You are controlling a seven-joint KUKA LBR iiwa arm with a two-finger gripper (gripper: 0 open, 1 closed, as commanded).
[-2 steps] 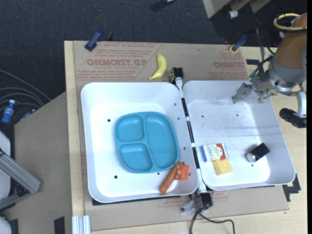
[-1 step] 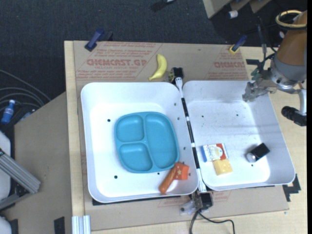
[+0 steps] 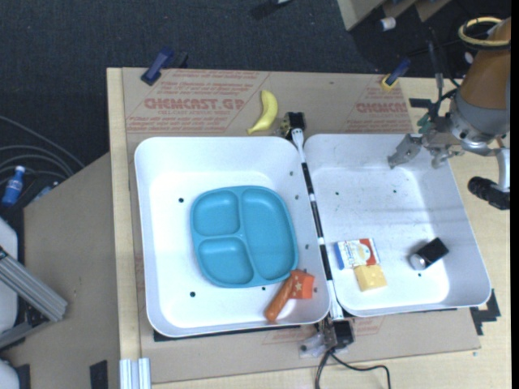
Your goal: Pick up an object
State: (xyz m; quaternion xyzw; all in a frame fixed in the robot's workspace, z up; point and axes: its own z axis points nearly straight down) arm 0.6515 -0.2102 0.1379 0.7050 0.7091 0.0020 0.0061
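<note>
Looking down, I am seeing dark carpet around a brown bench (image 3: 203,96) bearing two white bins. The left bin (image 3: 162,168) is holding a blue divided plate (image 3: 243,235) and an orange toy (image 3: 289,294). The right bin (image 3: 381,177) is holding a small carton (image 3: 357,254), a yellow block (image 3: 371,278) and a black piece (image 3: 428,254). A banana (image 3: 264,112) is lying behind. The gripper (image 3: 418,148) is hovering over the right bin's far edge; I cannot tell its state.

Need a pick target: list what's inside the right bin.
In the right bin: a small printed card, a yellow block touching it, and a black-and-silver object. Whatever lies beneath the card is covered.
</note>
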